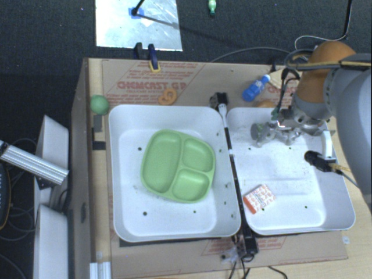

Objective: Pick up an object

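Two white bins sit on the bench. Left bin (125,214) holds a green divided plate (177,165); right bin (334,214) an orange packet (259,198) near its front left corner. Gripper (273,129) hovers near its back edge, jaw state unclear.

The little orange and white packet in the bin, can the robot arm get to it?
Probably yes. The packet lies flat near the front of the right bin, with bare floor all around it and nothing on top. The gripper is over the same bin, near its back, so the way looks free.
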Motion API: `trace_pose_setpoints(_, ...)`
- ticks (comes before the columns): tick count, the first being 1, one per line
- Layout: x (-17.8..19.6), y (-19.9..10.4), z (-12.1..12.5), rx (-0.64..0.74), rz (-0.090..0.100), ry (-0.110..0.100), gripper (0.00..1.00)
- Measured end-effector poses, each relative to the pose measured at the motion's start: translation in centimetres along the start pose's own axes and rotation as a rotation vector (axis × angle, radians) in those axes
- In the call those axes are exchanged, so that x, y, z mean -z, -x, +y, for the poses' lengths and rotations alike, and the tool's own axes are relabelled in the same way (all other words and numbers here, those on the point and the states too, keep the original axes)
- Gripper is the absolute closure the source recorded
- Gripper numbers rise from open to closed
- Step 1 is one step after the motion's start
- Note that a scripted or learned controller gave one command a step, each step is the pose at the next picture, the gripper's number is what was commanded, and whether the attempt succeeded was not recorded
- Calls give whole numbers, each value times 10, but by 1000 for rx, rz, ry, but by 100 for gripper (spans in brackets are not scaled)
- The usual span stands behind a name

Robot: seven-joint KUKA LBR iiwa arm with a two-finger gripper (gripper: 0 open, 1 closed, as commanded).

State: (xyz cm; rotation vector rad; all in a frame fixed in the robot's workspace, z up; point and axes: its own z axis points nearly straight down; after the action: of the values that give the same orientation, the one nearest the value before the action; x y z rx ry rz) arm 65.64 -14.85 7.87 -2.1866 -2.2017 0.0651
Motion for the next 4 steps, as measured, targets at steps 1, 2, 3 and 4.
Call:
trace_pose_setpoints(1, 0, -20, 1, -2, -2, 2, 0)
trace_pose_setpoints(2, 0, -61, 3, -2, 2, 12, 0)
trace_pose_setpoints(3, 0, -60, 4, -3, 6, 12, 0)
trace_pose_setpoints(4, 0, -59, 4, -2, 10, 11, 0)
